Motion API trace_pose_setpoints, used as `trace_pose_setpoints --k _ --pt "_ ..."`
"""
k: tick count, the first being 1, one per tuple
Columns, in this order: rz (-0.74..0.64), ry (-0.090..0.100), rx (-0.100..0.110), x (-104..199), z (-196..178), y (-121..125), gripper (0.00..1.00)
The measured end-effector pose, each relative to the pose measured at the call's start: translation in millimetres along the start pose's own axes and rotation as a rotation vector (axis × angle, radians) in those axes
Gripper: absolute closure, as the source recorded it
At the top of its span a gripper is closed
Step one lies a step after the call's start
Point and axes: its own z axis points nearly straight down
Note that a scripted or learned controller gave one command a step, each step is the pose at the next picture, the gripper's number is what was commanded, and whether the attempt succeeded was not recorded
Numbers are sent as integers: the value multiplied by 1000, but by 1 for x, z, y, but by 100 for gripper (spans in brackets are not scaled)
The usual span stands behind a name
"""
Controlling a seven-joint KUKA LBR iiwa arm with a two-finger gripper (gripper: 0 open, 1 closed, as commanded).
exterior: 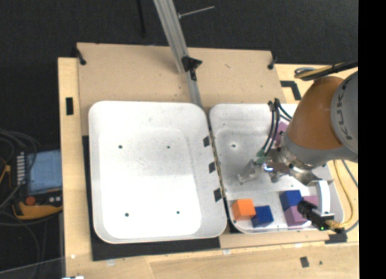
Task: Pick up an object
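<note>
Here's the bench (151,78), a tan board carrying two shallow white plastic bins side by side. The big left-hand white bin (151,169) sits bare-floored, speckled with a few dark dots. The right-hand white bin (241,127) has the action: the grey arm with its orange band (319,121) reaches in from the bin's right edge, wrist low over the middle of the floor. The two-finger metal gripper (250,172) points toward the bin's left wall, and whether its jaws are apart or closed I cannot tell; nothing shows between them. The blocks all lie along the near edge, apart from the gripper: a purple block (295,215) near the right corner, a blue cube (291,198) just above it, an orange cube (243,208) touching a smaller blue block (263,215).
</note>
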Motion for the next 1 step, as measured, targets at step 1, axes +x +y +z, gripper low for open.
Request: trace_pose_setpoints --k 1 --pt "0 0 -1 -1 53 -1 0"
